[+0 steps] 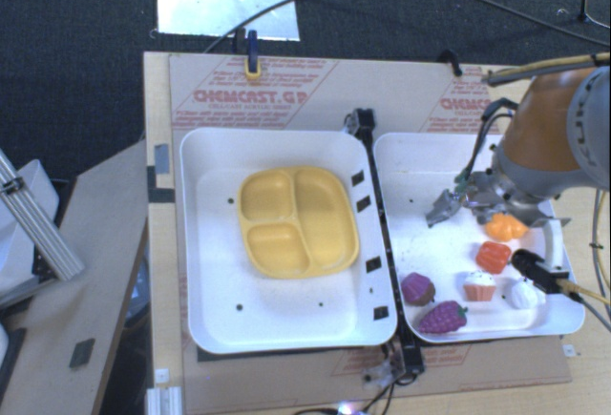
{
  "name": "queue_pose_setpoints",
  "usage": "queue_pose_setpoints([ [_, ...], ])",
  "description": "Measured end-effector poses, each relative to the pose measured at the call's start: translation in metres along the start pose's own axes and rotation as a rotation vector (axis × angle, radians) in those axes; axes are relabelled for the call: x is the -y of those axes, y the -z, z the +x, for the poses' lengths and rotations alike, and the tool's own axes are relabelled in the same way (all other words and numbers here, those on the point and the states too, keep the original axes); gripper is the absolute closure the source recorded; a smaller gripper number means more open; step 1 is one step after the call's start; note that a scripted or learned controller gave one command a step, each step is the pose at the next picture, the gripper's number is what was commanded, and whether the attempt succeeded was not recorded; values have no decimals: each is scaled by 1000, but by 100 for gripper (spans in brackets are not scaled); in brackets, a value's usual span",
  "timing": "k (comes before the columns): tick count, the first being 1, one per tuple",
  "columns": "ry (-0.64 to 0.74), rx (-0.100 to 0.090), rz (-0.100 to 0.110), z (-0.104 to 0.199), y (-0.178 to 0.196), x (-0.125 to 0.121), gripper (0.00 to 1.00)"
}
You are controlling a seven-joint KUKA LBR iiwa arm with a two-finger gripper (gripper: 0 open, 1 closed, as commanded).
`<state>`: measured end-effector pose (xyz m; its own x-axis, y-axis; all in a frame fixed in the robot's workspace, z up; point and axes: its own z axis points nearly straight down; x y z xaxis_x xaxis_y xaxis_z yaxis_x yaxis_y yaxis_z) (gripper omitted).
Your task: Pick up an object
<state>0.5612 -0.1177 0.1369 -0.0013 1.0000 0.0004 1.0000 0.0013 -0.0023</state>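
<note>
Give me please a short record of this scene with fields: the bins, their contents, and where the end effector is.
left bin: holds a yellow divided plate, lying flat near the bin's middle
right bin: holds toy foods, grouped toward its near right part
toy foods: orange piece, red-orange piece, cupcake, white piece, dark purple piece, purple berry cluster
end effector: over the right bin, left of the orange piece
held object: none seen between the fingers
arm: enters from the view's right
</note>
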Motion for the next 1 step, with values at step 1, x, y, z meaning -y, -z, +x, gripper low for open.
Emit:
queue_pose_setpoints([
  [1,0,-1,-1,1,-52,0,0],
])
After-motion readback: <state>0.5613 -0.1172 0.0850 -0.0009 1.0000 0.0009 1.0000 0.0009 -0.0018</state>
